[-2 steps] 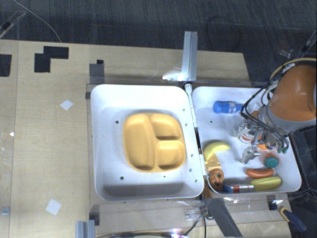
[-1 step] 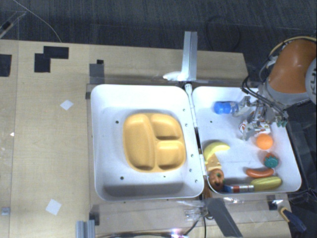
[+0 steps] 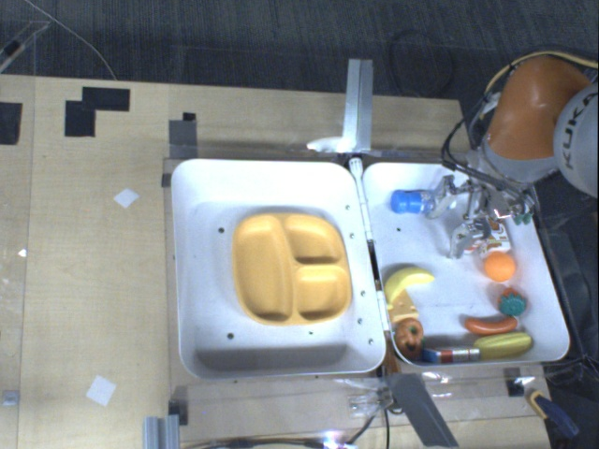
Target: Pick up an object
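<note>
1. Two white bins sat side by side; the gripper hung low in the right bin, just above the orange ball.
2. Honestly couldn't tell how the jaws stood, too much clutter there.
3. Ball looked light, smooth, probably slippery; I'd pinch it across the middle.
4. Yellow tray filled the left bin.

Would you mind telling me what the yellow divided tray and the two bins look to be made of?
The tray looks like moulded plastic, matte with soft rounded compartments. The bins seem thin white plastic, smooth and slightly glossy, though coated metal is possible.
</note>
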